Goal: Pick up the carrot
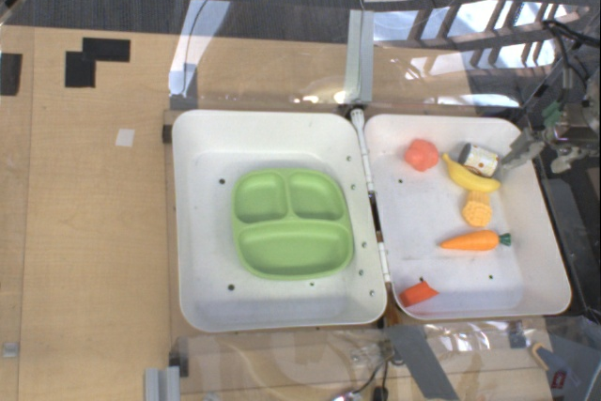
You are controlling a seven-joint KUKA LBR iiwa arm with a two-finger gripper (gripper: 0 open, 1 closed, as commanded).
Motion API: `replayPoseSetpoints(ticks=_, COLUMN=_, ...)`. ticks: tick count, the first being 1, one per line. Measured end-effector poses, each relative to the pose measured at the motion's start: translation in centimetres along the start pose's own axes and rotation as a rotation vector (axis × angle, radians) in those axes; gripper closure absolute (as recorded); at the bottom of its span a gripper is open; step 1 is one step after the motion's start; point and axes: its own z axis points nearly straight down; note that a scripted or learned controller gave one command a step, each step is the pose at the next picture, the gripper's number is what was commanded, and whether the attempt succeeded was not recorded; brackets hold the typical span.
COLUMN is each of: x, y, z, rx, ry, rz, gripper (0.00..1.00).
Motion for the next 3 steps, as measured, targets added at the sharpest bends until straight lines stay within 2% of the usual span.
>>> replayPoseSetpoints(ticks=1, x=-2.1, y=-1.7, z=10.8, rx=0.000, ry=0.000, rz=-0.181, gripper=0.00)
replayPoseSetpoints(ticks=2, x=-2.1, y=-1.7, z=10.8, rx=-0.001, ry=0.000, rz=-0.182, gripper=0.00)
replayPoseSetpoints(ticks=3, x=-1.4, y=-4.3, z=19.3, rx=-0.011, ry=-0.004, rz=-0.411, gripper=0.00)
